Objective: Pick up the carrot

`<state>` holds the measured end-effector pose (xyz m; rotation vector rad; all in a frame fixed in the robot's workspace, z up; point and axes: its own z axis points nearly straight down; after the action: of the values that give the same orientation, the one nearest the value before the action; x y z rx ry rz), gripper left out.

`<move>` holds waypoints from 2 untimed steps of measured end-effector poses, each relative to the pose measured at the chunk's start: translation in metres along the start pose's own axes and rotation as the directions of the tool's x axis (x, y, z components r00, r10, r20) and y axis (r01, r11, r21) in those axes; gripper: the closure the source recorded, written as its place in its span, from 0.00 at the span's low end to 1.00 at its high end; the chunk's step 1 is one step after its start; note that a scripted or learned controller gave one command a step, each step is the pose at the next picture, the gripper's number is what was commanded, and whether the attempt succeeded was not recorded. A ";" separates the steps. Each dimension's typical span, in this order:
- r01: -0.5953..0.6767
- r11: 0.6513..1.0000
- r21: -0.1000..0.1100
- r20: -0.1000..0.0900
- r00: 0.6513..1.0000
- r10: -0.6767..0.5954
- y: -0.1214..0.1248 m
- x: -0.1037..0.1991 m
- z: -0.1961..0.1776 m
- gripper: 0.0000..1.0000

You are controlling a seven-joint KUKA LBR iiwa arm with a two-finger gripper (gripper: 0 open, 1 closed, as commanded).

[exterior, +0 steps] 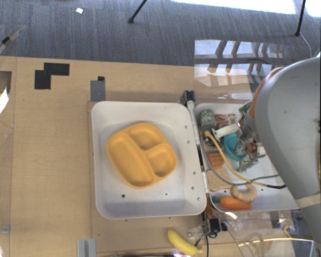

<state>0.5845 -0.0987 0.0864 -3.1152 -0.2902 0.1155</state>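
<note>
Floor (100, 30): dark grey ribbed carpet ran along the top, behind the bench.
Light (235, 6): a bright patch fell on the carpet at upper right.
Stand legs (138, 12): thin dark legs slanted across the carpet, one near the centre, another at far right.
Bench (45, 165): pale wood, with black blocks (50, 74) at upper left.
Reflection (228, 60): barred glare lay on the bench's far edge.

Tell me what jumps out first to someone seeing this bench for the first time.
The yellow divided plate lies alone in the left bin, bright against the white. The big grey arm looms over the right bin, which is cluttered with small items. The orange carrot lies at that bin's near edge, and a banana lies on the bench below.
</note>
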 end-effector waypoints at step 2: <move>0.022 0.999 -0.026 -0.100 0.995 -0.024 -0.009 -0.086 0.000 0.00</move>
<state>0.4986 -0.1060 0.0928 -3.1275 -0.3278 -0.0452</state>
